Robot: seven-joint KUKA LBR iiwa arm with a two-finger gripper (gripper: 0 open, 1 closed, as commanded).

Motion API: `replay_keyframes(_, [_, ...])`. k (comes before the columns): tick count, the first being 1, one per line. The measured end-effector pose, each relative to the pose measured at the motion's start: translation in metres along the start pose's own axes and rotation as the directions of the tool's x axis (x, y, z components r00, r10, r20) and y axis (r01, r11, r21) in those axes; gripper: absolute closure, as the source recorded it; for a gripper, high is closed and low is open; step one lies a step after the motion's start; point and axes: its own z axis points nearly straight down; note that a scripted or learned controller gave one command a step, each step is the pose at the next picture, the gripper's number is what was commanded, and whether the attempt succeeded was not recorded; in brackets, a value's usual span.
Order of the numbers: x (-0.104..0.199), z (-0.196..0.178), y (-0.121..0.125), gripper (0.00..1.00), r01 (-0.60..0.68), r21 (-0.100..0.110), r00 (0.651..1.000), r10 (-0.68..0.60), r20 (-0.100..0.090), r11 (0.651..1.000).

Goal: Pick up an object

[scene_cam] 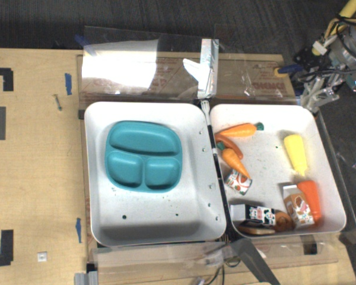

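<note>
Clearly the arm sits well back from the work: the end effector (329,88) hangs at the upper right, above the far right corner of the right bin (267,114) and just outside its rim, amid cables. Whether its fingers are apart or together I cannot tell.

Every candidate lies in that right bin, below and to the left of the end effector. Nearest is the yellow object (295,152), resting near the bin's right wall with its long axis running roughly up and down in the camera view — almost straight below the end effector, so it looks the easiest reach. Further left, two carrots (238,131) lie near the divider, the upper one lengthwise across the bin, the lower one slanted. An orange bottle (309,198) and a small carton (296,205) sit close together in the near right corner; more small packages (260,214) crowd the front edge.

The left bin (107,212) holds a teal divided tray (144,154), well apart from the arm. Both bins rest on the desk (29,159).
</note>
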Motion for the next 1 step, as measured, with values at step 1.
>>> replay_keyframes(1, [0.0095, 0.1591, -0.0013, 1.0, 0.0, -0.018, 1.0, 0.0, -0.023, 1.0])
